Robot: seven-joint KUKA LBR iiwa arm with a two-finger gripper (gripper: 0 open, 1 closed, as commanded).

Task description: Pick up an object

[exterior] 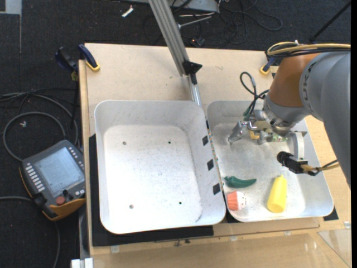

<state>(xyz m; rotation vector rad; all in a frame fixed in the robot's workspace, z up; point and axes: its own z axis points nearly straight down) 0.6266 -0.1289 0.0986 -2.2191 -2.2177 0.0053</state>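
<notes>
The end effector [241, 132] hangs over the right bin [312, 202], nothing between its fingers. Near that bin's front edge lie a green pepper [240, 181], an orange-and-white piece [236, 200] and a yellow corn cob [277, 194]

Three objects lie along the near side of the right bin [312, 208]: a green pepper-shaped piece [241, 181] lying flat, a small red-and-white block [237, 201] just below it, and a yellow object [277, 194] off to their right, tilted slightly upright
</notes>
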